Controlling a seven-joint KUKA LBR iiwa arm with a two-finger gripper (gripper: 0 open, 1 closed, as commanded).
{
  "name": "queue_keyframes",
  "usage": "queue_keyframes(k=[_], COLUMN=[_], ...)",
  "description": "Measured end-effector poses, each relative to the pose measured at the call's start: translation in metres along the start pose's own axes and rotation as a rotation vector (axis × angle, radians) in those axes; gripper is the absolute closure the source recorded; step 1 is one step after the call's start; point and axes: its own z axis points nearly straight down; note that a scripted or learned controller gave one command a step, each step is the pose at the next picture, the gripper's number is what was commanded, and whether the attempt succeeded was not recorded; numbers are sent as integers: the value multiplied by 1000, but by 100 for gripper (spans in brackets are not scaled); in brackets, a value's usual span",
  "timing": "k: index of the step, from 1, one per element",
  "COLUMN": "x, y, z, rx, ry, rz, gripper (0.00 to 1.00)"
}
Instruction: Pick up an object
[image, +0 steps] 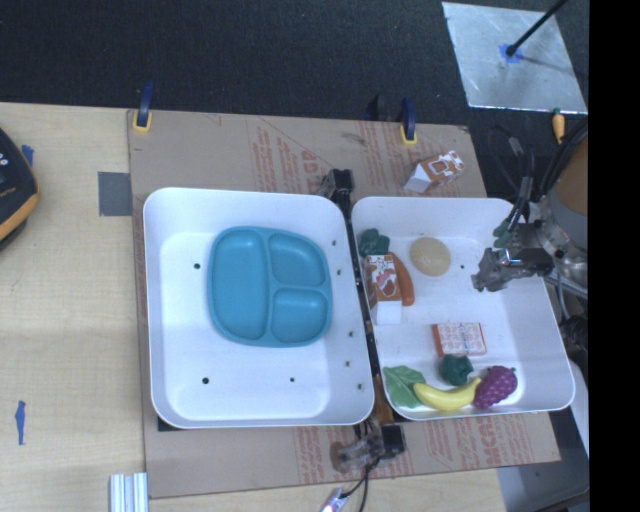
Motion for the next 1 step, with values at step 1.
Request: queue_keyframes(k=[1], x=[6], y=[-28], z=[137], rx=[5], ry=[1], rz=[0], gripper=[0])
